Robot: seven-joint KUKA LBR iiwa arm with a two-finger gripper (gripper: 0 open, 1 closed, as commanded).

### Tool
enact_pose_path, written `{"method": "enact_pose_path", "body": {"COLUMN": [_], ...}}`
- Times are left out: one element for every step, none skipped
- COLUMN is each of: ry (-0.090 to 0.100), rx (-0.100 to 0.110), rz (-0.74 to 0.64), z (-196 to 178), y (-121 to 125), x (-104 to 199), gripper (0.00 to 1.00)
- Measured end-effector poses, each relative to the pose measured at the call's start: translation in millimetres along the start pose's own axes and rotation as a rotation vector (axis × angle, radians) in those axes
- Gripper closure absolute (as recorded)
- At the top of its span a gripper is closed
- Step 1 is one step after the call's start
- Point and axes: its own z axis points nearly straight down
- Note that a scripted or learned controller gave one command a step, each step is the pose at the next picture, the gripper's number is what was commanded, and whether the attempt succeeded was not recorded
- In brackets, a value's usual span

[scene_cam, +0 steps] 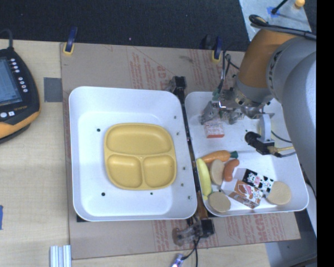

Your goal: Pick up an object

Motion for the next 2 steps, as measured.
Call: {"method": "enact_pose_path", "body": {"ry": [-0.001, 0.0], "rx": [-0.003, -0.001], "rz": [0.001, 0.0], "z": [-0.3, -0.1], "y": [0.4, 0.1], "x": [-13.5, -2.8], "gripper": [0.0, 0.0]}}
